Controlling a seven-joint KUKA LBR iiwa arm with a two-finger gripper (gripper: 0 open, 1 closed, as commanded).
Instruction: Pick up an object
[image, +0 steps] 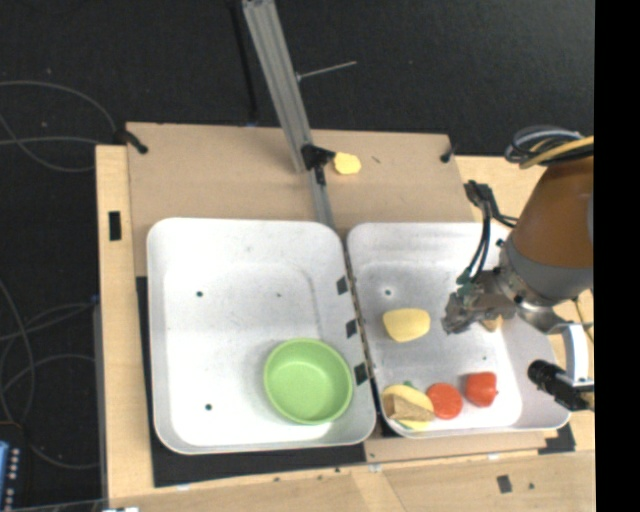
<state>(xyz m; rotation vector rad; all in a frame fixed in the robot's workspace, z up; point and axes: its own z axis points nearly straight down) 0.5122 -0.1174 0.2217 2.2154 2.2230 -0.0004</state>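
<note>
Two white bins (180, 300); one green bowl (307, 380); two red items (463, 395); gripper (463, 312).

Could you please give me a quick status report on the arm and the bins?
Claw low over right white bin, nothing seen held. Nearest: pale yellow rounded lump, just left of claw, apart. Red pieces nearer front wall. Green plastic bowl in left bin.

From my seat, the bowl (307, 380) sits at five o'clock in the left bin (200, 260). In the right bin (420, 245), the potato (406, 324) lies centrally, the gripper (462, 314) just at its three o'clock, three more foods along six o'clock.
</note>
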